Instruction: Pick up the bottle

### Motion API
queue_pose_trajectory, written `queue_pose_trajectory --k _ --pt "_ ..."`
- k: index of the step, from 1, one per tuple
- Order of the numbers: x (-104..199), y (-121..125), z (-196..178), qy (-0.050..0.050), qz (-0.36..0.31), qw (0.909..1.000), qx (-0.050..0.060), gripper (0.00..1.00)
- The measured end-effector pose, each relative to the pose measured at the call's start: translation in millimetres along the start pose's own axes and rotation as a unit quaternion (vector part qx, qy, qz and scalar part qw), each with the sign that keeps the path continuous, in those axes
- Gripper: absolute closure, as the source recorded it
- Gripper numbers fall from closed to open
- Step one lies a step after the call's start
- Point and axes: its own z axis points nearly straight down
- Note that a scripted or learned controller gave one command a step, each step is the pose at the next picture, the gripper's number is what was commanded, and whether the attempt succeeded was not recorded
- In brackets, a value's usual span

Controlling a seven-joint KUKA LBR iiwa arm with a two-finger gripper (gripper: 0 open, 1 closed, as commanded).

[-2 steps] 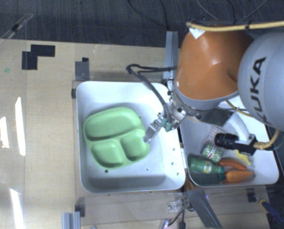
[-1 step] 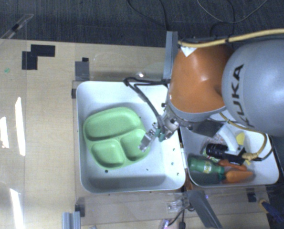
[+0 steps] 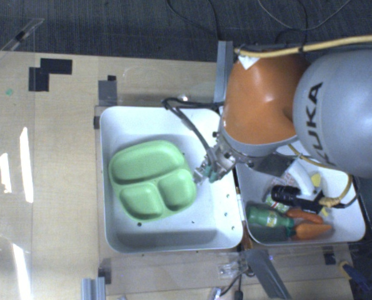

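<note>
The bottle [image 3: 266,219] is green with a pale label and lies on its side in the front left corner of the right bin [image 3: 361,227]. My gripper [image 3: 209,169] hangs over the left bin [image 3: 173,242], at the right edge of a green divided plate [image 3: 152,180]. It is well to the left of the bottle and farther back, with the wall between the two bins lying between them. The grey arm and its orange band cover most of the right bin's back half.
Orange carrot-like pieces [image 3: 311,229] lie right beside the bottle, touching its right end. The green plate takes up the left and middle of the left bin. A dark cable [image 3: 186,114] runs along that bin's back wall.
</note>
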Motion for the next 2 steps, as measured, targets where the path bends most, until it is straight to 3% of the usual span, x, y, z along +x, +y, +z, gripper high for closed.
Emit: queue_pose_trajectory --k 1,2 --pt "-18.9 -19.8 -15.6 -0.001 0.523 0.8525 0.0 1.0" --pt "-18.8 -19.7 -15.3 -0.001 0.522 0.8528 0.0 0.0"
